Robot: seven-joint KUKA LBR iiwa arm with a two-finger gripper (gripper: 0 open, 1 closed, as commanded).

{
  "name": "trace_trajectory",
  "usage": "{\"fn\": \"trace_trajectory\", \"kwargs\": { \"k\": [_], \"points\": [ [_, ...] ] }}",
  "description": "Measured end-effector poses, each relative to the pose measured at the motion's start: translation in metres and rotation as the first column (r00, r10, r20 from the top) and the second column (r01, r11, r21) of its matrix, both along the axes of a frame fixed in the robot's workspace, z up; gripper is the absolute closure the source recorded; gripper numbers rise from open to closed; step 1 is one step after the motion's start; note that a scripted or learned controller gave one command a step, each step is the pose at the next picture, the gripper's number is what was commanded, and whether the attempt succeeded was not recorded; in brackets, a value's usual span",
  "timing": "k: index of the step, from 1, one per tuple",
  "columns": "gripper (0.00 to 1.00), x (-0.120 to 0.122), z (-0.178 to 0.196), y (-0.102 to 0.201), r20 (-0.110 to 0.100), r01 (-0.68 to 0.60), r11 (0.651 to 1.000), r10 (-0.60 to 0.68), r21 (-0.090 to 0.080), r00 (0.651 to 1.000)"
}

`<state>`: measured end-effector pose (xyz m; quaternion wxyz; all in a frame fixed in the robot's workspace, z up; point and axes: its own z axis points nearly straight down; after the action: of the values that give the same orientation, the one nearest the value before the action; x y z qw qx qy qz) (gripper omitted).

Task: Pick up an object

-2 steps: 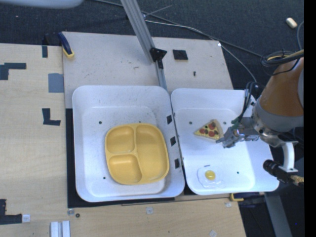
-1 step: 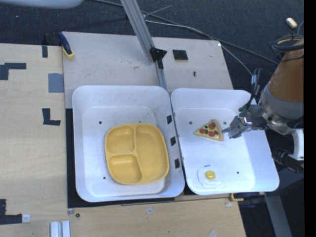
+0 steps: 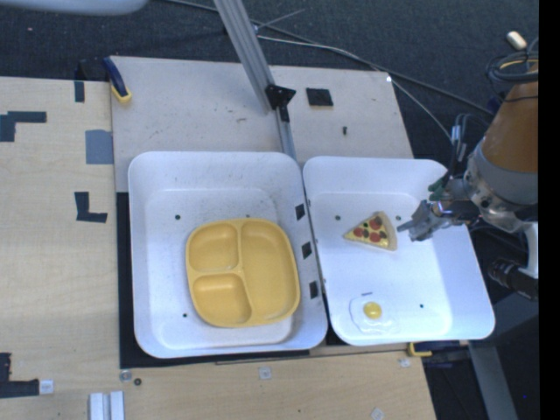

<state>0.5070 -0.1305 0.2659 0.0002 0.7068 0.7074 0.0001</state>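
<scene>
In the right bin (image 3: pixel 455 322), a toy pizza slice (image 3: pixel 372 232) lies flat near the centre, its point toward nine o'clock and its crust toward three. The gripper (image 3: pixel 418 227) hangs just at the slice's three o'clock, holding nothing; how far it is open I cannot tell. The slice looks light, stiff and thin, probably best pinched across the thicker crust. A toy fried egg (image 3: pixel 371 311) sits at its six o'clock; a yellow divided plate (image 3: pixel 242 271) fills the left bin (image 3: pixel 157 199).

Two bins (image 3: pixel 157 261) (image 3: pixel 464 304) (three toys inside)
</scene>
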Motion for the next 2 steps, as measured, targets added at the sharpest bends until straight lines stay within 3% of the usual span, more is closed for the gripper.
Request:
{"fn": "trace_trajectory", "kwargs": {
  "k": [2],
  "points": [
    [1.0,0.041,-0.015,0.093,-0.002,-0.003,1.0,0.003,0.0,1.0]
  ]
}}
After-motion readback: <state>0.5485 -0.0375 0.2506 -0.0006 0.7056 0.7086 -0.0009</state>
